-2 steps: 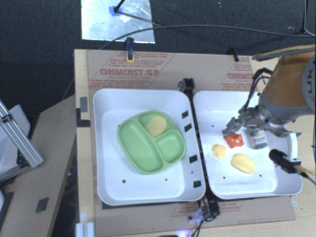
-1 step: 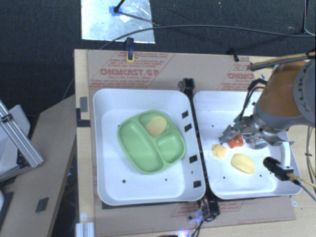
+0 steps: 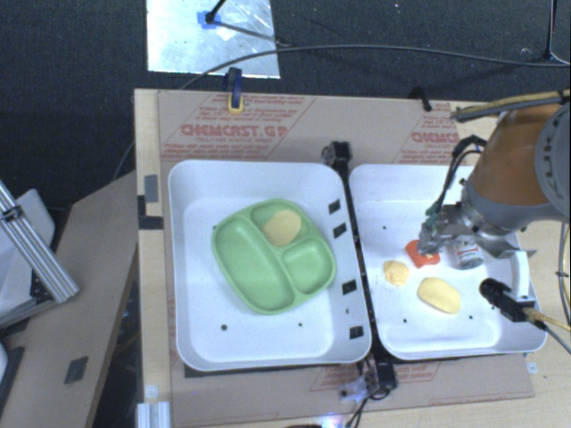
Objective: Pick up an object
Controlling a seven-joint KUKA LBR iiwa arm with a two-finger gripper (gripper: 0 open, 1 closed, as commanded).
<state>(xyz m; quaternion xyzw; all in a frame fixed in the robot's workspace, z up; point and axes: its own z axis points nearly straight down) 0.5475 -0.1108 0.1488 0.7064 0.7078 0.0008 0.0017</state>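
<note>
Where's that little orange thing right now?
The orange object lies in the right bin, directly under the gripper, just right of a small yellow piece.

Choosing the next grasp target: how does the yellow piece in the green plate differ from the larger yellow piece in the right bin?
The yellow piece in the plate sits in a compartment of the green divided plate, left bin; the larger yellow piece lies on the right bin's bare floor. The first looks rounder, the second elongated. Both are pale yellow and smooth.
</note>
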